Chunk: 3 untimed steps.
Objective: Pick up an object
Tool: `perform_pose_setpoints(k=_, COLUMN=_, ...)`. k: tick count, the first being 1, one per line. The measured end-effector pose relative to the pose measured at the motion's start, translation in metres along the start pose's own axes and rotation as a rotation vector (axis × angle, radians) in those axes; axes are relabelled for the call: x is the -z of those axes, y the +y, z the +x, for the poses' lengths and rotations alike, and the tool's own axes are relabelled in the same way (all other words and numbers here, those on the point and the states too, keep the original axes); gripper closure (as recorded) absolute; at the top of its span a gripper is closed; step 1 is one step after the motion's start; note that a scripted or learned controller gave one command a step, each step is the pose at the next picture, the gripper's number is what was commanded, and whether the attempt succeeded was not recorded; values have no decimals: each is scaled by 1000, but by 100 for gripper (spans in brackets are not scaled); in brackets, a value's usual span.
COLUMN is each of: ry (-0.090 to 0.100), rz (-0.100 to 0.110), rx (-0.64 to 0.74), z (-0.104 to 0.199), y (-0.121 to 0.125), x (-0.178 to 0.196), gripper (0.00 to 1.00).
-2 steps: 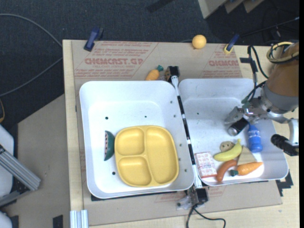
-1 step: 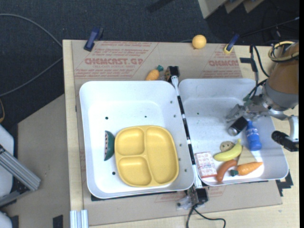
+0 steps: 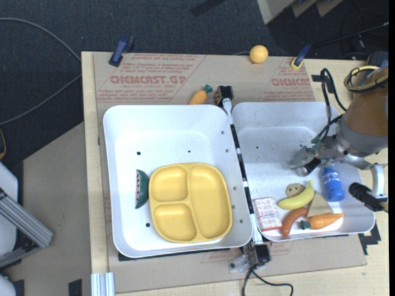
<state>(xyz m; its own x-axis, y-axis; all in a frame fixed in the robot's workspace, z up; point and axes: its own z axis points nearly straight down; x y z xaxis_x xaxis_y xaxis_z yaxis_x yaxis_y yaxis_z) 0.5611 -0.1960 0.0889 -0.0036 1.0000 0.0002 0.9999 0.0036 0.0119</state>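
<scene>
Five items crowd the right bin (image 3: 271,119) beside the hand (image 3: 307,162), its grip state unclear.

A single fixed camera looks down at a slant from above the surface (image 3: 179,73), set far enough back to take in both white bins (image 3: 123,165) whole, with the arm (image 3: 364,122) entering from the right.

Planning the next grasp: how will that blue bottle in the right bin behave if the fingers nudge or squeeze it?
The blue bottle lies on its side, so a nudge would probably roll it. It looks like smooth, rounded plastic, likely light and slippery. The banana beside it may block rolling that way.
</scene>
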Motion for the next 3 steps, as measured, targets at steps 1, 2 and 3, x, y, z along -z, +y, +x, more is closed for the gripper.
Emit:
perform_pose_setpoints(k=1, ry=-1, rz=6, rx=-1, z=-1, y=-2, x=7, gripper=100)
perform_pose_setpoints(k=2, ry=0, rz=9, rx=-2, z=35, y=60, x=-5, gripper=100)
perform_pose_setpoints(k=3, ry=0, rz=38, rx=-6, z=68, y=101, x=38, gripper=100)
